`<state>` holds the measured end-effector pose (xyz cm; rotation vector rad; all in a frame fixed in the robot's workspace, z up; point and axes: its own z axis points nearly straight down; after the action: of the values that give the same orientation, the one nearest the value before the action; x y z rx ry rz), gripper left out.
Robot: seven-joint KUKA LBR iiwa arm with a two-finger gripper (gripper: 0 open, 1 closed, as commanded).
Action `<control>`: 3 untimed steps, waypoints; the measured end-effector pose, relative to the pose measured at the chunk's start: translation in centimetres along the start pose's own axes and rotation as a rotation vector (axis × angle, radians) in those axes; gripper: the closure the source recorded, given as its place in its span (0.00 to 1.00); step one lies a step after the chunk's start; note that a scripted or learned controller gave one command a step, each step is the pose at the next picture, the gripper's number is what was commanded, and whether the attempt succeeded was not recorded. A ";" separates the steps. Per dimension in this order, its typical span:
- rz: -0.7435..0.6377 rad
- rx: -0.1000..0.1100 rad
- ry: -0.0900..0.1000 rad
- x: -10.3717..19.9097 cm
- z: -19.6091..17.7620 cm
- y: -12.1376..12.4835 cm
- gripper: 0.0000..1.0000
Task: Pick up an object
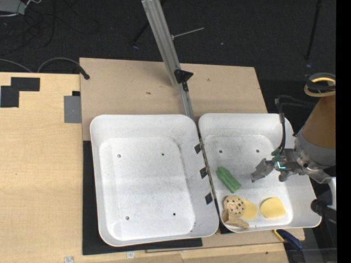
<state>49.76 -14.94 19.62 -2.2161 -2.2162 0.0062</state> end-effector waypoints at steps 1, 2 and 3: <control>0.003 -0.005 -0.001 -0.1 -0.2 0.1 0.00; 0.001 0.001 0.001 -0.7 5.9 -0.4 0.00; 0.002 -0.007 -0.001 -0.7 10.5 -0.3 0.00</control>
<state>49.33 -15.57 9.15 -2.2222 -2.2183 -0.0006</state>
